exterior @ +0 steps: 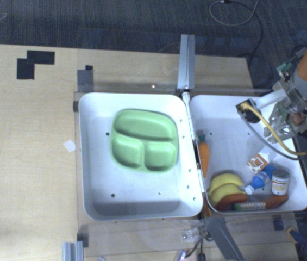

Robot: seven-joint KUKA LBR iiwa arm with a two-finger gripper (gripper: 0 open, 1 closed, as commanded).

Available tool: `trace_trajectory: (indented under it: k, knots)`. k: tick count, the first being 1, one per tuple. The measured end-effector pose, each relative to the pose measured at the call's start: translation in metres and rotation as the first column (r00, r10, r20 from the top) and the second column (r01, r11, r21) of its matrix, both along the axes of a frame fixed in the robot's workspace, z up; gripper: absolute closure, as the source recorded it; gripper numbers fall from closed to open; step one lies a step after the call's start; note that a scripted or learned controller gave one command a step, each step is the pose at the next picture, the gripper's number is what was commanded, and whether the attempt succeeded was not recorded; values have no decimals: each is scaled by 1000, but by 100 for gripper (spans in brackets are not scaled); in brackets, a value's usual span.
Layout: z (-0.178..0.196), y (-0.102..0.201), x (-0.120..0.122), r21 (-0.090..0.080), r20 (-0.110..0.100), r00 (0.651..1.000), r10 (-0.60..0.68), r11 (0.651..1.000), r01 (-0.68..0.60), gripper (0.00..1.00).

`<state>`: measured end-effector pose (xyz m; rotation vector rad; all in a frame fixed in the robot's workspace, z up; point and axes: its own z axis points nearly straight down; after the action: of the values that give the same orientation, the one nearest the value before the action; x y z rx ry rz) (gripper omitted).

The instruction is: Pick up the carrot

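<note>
Carrot: slim tapered orange carrot (203,155), green-tipped, lying against the right white plastic bin's (224,118) left wall.
Left bin: moulded green three-compartment tray (144,139).
Gripper (289,116): above the right bin's far edge; grasp cannot be told.

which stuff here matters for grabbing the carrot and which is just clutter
For the job:
carrot, lying along the right bin's left wall
gripper, over that bin's right side

Lying about:
green divided tray in the left bin
bananas
small can
blue bottle
small carton
</note>
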<state>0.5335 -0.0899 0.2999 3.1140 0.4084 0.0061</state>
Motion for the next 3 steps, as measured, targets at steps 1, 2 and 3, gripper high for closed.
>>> trace_trajectory:
  k: [1,2,3]
  knots:
    - [107,-5,58,-3,1,924,383,924,-383,100]
    - [18,74,79,1,-3,959,284,959,-284,100]
    - [21,30,104,-2,0,846,533,846,-533,100]
